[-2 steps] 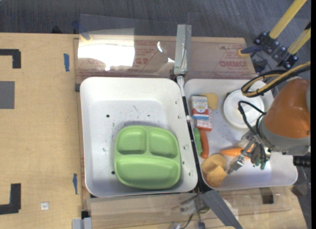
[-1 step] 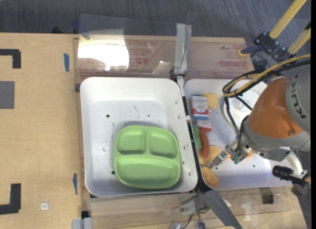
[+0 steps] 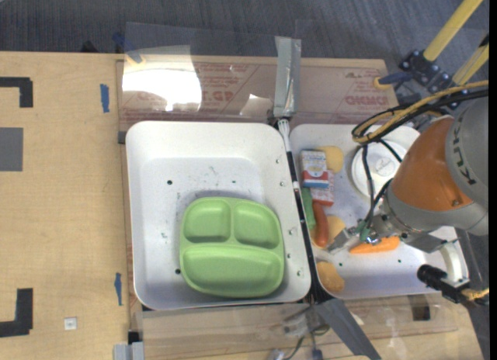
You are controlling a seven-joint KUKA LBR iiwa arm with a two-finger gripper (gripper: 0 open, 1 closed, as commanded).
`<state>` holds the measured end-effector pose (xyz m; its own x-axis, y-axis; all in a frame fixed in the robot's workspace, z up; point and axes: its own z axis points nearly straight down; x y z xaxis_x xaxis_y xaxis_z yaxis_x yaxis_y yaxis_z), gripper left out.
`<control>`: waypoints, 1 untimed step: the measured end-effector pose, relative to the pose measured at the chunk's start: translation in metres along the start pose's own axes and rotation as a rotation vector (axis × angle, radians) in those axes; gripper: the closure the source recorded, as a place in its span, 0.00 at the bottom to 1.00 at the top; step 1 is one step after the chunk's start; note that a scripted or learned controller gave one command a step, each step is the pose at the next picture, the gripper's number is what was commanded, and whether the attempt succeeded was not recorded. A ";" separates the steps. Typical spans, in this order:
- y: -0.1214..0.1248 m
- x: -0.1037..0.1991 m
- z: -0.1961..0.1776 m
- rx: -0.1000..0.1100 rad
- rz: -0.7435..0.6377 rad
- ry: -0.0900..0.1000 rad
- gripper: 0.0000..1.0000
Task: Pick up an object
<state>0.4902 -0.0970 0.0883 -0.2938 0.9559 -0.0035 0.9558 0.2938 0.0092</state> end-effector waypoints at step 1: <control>-0.009 -0.008 0.000 -0.001 0.141 0.001 0.00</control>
<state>0.4835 -0.1070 0.0882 -0.1564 0.9877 -0.0014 0.9876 0.1564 0.0104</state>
